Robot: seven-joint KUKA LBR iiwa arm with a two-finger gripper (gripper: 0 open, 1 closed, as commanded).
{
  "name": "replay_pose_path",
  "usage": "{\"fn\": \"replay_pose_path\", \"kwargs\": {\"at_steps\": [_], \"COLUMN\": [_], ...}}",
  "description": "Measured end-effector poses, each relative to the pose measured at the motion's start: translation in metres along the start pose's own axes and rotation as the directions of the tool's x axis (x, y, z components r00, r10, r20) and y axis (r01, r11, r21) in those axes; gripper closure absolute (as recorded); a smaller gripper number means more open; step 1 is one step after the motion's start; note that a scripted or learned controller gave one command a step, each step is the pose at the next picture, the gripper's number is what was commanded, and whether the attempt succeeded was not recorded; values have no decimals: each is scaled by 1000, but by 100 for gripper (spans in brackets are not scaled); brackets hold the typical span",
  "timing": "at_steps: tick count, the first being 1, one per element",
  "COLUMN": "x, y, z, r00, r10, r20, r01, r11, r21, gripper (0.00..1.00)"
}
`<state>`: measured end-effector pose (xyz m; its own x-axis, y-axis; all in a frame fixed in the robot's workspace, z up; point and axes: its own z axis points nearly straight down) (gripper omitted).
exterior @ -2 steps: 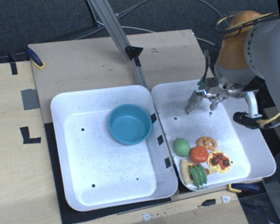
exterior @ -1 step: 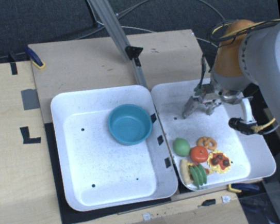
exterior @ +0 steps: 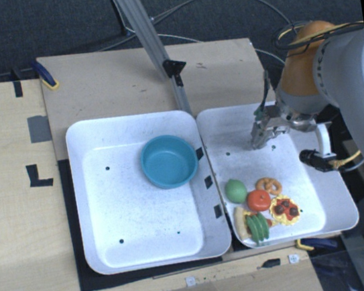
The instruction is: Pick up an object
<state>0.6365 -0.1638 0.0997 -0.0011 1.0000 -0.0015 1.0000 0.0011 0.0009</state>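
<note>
In the right bin (exterior: 231, 131) a cluster of small toy foods lies near the front: a green lime-like ball (exterior: 236, 189), a red tomato (exterior: 258, 200), a brown pretzel (exterior: 268, 185), a pizza-like slice (exterior: 286, 210), a green pepper (exterior: 257, 226) and a yellow piece (exterior: 239, 219) beside it. My gripper (exterior: 261, 138) hangs over the far part of the same bin, well behind the cluster, pointing down at the bare bin floor. I see nothing between its fingers.
The left bin (exterior: 103, 207) holds a blue bowl (exterior: 169, 161) near its far right corner. A slanted grey metal pole (exterior: 153, 44) crosses above the gap between the bins. Cables run along the bench's back edge.
</note>
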Motion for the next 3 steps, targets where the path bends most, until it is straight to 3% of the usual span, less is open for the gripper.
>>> {"fn": "replay_pose_path", "kwargs": {"at_steps": [3], "x": [5], "y": [-1], "z": [-131], "r00": [1000], "r10": [0], "r20": [-1], "r01": [0], "r11": [1000], "r21": [-2], "gripper": [100]}}
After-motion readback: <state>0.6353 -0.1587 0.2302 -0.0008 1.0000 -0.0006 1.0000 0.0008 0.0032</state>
